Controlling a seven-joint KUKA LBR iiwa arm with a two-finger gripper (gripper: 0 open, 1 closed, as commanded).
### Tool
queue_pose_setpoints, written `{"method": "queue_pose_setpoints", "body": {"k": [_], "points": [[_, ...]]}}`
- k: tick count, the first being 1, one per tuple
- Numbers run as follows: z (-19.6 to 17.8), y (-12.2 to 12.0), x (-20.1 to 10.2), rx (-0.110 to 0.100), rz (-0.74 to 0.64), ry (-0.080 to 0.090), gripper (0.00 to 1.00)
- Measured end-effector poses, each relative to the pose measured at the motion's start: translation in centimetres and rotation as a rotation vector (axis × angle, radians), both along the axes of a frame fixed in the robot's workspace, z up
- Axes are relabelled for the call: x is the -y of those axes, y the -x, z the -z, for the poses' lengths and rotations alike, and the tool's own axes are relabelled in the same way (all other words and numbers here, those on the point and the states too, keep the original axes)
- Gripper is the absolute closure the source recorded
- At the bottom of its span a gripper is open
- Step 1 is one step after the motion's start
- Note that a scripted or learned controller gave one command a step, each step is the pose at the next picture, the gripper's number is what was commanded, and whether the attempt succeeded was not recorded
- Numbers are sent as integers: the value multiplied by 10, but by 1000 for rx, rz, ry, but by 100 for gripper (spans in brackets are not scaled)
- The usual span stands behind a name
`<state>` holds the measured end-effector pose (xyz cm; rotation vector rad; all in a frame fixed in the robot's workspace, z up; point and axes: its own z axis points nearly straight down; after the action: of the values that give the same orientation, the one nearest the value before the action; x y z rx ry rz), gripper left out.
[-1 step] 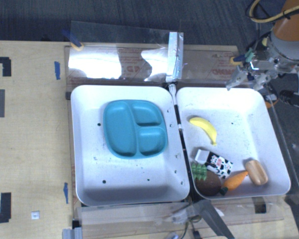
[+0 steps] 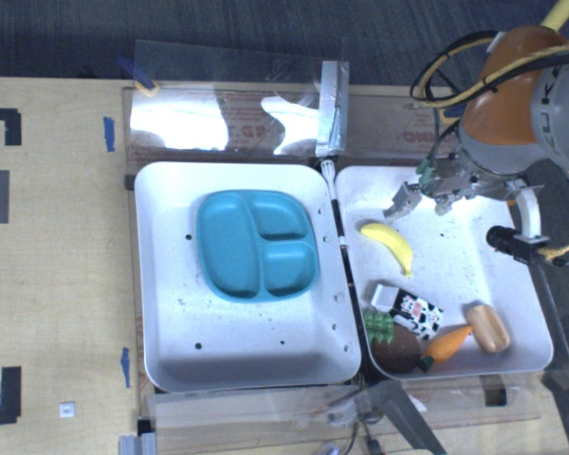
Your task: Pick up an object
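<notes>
No object has yet been lifted: the hand (image 2: 425, 193) is seen spread wide and empty over the far part of the right bin (image 2: 534, 282), with the banana (image 2: 389, 245) lying just beside it, ungrasped.

1. A teal-blue plastic plate with three compartments (image 2: 258, 245) lies well to the left of the claw (image 2: 420, 201), a little lower in the view.
2. The plate sits in the shallow white left-hand bin (image 2: 171, 339), across the dividing rim from the claw.
3. A clear plastic sheet catching glare (image 2: 218, 112) stands above and left of the claw.
4. A blue tape strip (image 2: 108, 133) and a black corner mark (image 2: 8, 126) lie on the pale wooden bench (image 2: 47, 254), far left of the claw.
</notes>
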<state>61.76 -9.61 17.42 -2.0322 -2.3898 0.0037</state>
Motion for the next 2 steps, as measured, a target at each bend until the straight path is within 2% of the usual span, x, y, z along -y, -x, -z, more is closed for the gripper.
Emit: {"method": "queue_pose_setpoints", "body": {"k": [1, 2], "points": [[87, 19, 20, 11, 43, 1, 0], [76, 17, 22, 17, 47, 2, 100]]}}
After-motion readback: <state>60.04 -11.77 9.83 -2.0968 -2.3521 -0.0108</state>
